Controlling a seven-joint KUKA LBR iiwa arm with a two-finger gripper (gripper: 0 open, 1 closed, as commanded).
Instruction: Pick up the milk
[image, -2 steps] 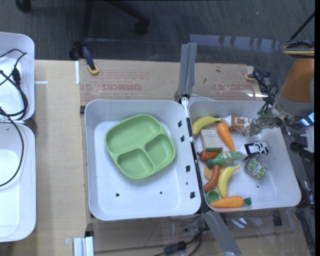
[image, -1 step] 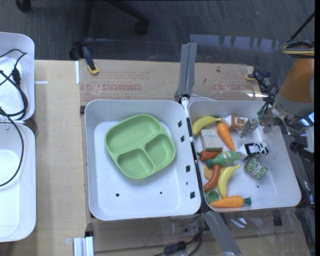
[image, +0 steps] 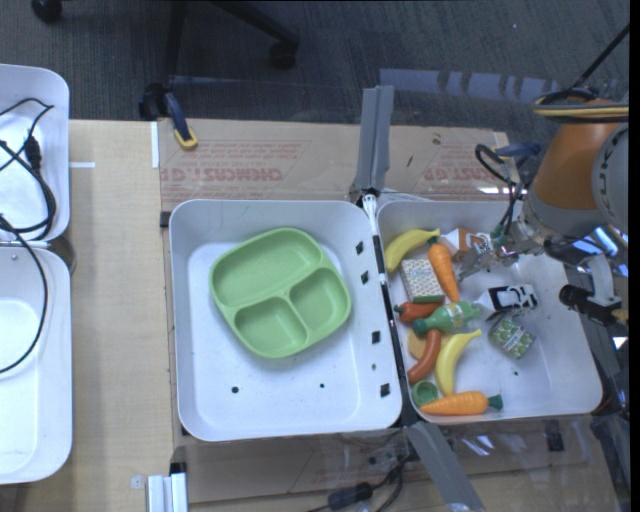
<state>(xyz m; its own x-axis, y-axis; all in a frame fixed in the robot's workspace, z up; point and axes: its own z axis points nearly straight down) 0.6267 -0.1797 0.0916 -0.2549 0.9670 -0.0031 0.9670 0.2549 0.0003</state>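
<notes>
plate: green divided one (image: 280, 290), left bin (image: 190, 330), well left of the gripper
carrot: orange (image: 443, 272), just left of it
gripper (image: 487, 250): low over the right bin (image: 570, 390); open or closed, honestly can't tell
milk (image: 512, 297): black-and-white carton, near the gripper, toward the camera, not touching

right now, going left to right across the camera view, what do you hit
green divided plate in the left bin → upper banana → upper carrot → black and white toy → orange band of the arm
</notes>
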